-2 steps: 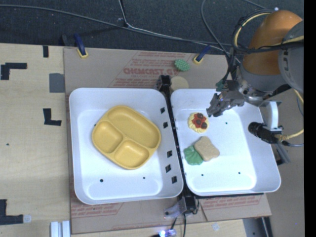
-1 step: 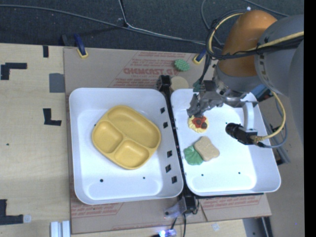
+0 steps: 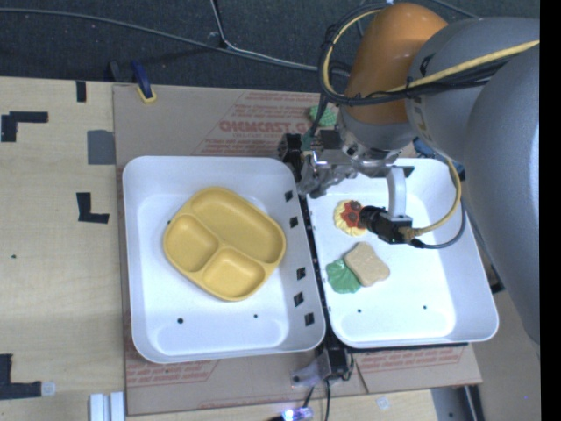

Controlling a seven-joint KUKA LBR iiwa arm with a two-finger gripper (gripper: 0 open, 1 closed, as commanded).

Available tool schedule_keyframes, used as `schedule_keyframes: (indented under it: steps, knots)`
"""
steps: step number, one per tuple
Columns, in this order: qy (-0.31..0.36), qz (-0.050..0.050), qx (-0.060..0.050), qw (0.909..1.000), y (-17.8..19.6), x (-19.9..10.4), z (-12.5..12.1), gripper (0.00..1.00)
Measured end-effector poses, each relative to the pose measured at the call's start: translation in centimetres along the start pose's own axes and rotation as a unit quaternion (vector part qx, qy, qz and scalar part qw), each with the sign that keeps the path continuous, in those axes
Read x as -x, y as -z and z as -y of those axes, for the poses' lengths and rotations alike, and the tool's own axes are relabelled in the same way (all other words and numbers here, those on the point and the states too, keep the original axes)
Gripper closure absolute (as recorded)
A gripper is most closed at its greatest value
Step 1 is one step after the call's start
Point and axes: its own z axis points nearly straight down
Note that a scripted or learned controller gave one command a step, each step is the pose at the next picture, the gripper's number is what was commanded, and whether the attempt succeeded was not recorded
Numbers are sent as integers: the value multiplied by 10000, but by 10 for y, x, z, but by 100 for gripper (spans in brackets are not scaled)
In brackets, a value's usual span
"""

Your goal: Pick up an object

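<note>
In the right bin (image 3: pixel 438 323) lie three small items: a yellow piece with red topping (image 3: pixel 350 217), a tan bread-like slice (image 3: pixel 367 264) and a green leafy piece (image 3: pixel 342 276) touching the slice's left side. My gripper (image 3: pixel 321 172) hangs over the bin's upper left corner, just above and left of the yellow piece. Its metal body sits under the orange wrist band (image 3: pixel 390 55). Nothing shows between the gripper and any item.
The left bin (image 3: pixel 149 323) holds a yellow divided plate (image 3: pixel 224 242) with three compartments. A black divider with clips (image 3: pixel 302 261) runs between the bins. Cables loop around the wrist, and a black connector (image 3: pixel 386 226) hangs over the right bin.
</note>
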Motion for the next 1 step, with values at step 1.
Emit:
schedule_keyframes:
  steps: [1]
  knots:
    - [-6, 4, -5, 10000, -9, -46, -3, 100]
